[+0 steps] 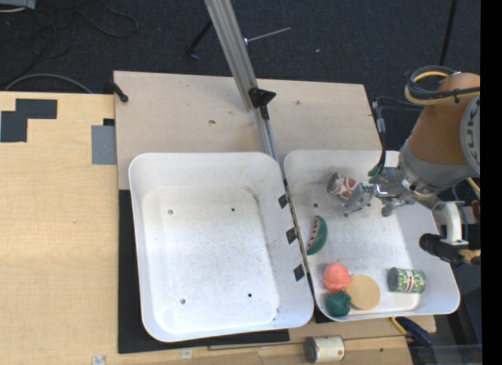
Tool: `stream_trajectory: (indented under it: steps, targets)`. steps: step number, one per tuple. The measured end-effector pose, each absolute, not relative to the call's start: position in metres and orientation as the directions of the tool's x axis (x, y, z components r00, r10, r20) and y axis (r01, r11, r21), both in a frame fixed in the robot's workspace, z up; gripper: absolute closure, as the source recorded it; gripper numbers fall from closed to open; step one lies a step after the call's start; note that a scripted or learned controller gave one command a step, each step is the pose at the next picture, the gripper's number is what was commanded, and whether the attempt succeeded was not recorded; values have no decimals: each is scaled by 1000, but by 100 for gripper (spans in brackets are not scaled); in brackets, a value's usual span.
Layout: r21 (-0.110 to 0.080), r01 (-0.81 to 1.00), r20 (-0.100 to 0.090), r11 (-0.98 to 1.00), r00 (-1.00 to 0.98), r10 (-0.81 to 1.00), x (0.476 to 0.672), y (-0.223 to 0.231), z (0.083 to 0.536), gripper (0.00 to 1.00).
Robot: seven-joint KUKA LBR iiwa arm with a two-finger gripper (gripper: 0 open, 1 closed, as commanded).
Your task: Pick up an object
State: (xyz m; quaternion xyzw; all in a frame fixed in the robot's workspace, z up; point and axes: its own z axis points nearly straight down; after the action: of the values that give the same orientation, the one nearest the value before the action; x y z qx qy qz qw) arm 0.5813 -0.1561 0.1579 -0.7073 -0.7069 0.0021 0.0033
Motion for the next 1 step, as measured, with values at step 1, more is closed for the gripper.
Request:
stream_trajectory:
  steps: [1]
  targets:
    - [-8, 1000, 2, -1, 1, 1000, 578, -152, 114, 0]
